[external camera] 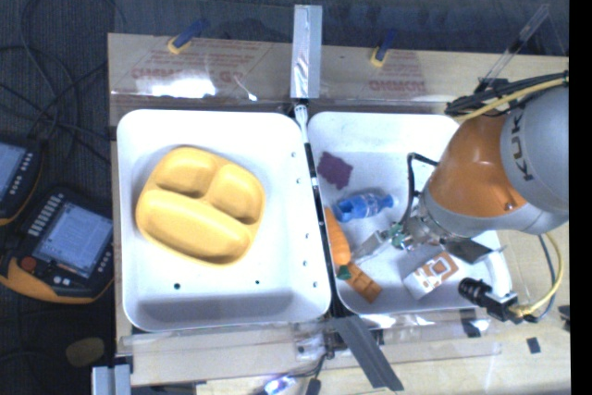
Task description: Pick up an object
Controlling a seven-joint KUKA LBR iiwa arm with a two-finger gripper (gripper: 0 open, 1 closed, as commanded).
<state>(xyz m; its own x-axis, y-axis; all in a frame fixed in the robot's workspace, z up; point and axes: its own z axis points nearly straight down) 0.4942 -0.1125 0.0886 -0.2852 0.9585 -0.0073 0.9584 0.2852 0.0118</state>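
The two-finger pincer (396, 236) is seen low in the right-hand white bin (388, 129), at the lower right of the frame, beneath the arm's orange band (467, 176). Whether it is spread or pressed together cannot be told, since the wrist covers much of it. Just to its upper left, a small blue plastic bottle (363, 204) is shown lying on its side on the bin floor, near the pincer but not visibly held. A dark purple crumpled object (335, 167) is seen further up, toward the bin's upper left. An orange carrot-shaped object (338, 240) lies along the bin's left wall, with a small brown block (363, 284) below it. A white and orange box (430, 275) rests to the lower right of the pincer. The left-hand white bin (148, 305) is occupied by a large yellow lobed foam shape (199, 203).
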